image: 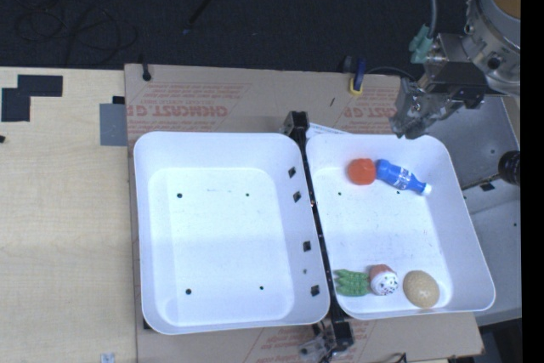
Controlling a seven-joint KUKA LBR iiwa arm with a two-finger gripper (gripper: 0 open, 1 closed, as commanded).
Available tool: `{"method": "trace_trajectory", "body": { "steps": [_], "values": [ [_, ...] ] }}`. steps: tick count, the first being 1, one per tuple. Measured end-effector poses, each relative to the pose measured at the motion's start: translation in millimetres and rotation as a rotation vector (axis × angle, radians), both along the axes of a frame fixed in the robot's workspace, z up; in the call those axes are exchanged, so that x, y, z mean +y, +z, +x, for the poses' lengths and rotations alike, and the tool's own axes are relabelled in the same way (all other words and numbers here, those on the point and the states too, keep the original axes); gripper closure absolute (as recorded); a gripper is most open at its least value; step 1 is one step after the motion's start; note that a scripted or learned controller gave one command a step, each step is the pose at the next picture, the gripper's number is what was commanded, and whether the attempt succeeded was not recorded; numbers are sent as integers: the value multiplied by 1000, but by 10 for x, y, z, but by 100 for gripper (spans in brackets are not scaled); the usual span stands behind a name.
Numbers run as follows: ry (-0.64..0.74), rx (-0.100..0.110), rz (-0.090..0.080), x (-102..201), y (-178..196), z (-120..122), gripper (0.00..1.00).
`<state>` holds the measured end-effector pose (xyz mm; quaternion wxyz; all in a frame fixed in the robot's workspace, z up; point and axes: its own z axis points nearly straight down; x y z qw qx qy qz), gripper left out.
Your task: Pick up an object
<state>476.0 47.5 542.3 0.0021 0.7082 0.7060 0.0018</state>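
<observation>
In the right bin, an orange-red ball lies near the far wall with a small blue bottle touching its right side. Along the near wall sit a green leafy toy, a white and red speckled toy and a tan egg-shaped object. My gripper hangs above the bin's far right corner, behind the bottle. Nothing shows between its fingers, and their spread is hard to read.
The left bin lies beside the right one, a black clamp strip joining them. Both rest on a cardboard sheet over a wooden bench. Cables and a yellow clip lie behind the bins.
</observation>
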Motion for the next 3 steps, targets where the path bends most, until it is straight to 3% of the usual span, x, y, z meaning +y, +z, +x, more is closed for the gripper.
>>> {"method": "trace_trajectory", "body": {
  "steps": [1,2,3],
  "values": [
    [7,24,-3,360,-1500,-16,100],
    [5,-4,2,372,-296,3,100],
    [2,15,-2,298,-1235,169,100]
  ]
}}
